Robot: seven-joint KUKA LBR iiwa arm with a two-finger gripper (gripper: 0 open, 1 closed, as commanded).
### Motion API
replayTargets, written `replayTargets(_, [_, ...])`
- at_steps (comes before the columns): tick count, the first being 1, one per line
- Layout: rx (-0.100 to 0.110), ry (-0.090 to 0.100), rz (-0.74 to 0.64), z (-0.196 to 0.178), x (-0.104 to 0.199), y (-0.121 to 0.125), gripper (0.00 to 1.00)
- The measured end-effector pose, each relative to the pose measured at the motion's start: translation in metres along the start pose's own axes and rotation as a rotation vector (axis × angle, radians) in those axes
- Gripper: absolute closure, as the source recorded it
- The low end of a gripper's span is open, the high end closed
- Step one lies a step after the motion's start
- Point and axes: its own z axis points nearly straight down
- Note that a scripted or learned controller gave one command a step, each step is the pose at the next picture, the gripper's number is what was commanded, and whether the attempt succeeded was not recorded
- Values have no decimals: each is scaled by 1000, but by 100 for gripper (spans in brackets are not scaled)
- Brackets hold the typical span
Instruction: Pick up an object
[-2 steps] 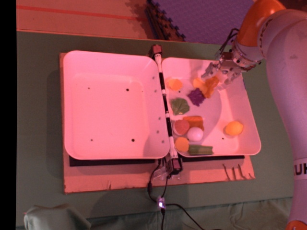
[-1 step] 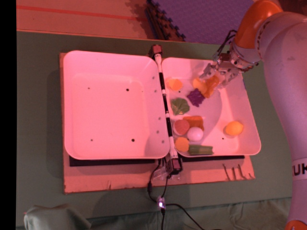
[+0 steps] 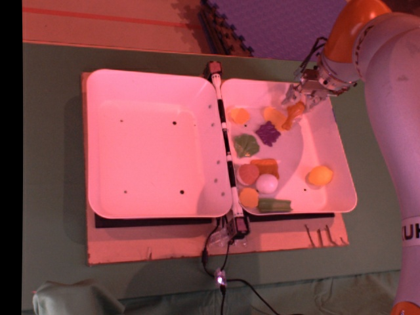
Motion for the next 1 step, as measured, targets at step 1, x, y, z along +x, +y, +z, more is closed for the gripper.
replayTargets(1, [0, 1, -2, -60, -1, 13, 100])
